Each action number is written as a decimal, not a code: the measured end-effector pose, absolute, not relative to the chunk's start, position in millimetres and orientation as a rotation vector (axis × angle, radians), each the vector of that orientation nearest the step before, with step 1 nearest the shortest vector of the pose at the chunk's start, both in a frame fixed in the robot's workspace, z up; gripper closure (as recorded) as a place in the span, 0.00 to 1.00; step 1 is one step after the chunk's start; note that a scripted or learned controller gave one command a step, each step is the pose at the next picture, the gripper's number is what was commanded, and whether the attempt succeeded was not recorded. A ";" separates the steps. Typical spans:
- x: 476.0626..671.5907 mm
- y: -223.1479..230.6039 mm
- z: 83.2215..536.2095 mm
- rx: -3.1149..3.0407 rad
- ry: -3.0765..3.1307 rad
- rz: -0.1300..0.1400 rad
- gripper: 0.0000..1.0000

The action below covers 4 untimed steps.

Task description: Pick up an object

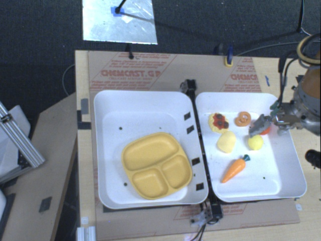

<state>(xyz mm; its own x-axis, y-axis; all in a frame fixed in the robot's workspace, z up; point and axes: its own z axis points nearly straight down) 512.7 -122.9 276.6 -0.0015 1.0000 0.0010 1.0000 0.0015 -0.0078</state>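
Note:
The right bin (286,179) holds several toy foods. A small round pizza (219,122) and an orange ring-shaped pretzel (243,118) lie near its back. A pale yellow lump (226,142) and a yellow lemon (255,143) sit in the middle, and an orange carrot (234,168) lies toward the front. My gripper (260,125) reaches in from the right, low over the bin, just above the lemon and right of the pretzel. A small red object (265,130) shows right beneath the gripper tip, mostly hidden by it.
The left bin (108,134) holds a yellow divided tray (156,163). A black divider with clips (198,134) runs between the bins. The arm's wrist (301,109) hangs over the right bin's right rim. Cables and a foil sheet (119,14) lie beyond the bench.

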 end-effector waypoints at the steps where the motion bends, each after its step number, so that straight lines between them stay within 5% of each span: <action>1: 514.5 -122.7 281.2 -2.219 -2.227 -0.002 0.00; 4: 518.2 -107.7 118.1 -2.217 -2.220 0.003 0.00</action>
<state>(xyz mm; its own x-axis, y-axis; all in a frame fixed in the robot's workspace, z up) 518.2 -107.7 118.1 -0.0011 1.0000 0.0015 1.0000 0.0011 -0.0044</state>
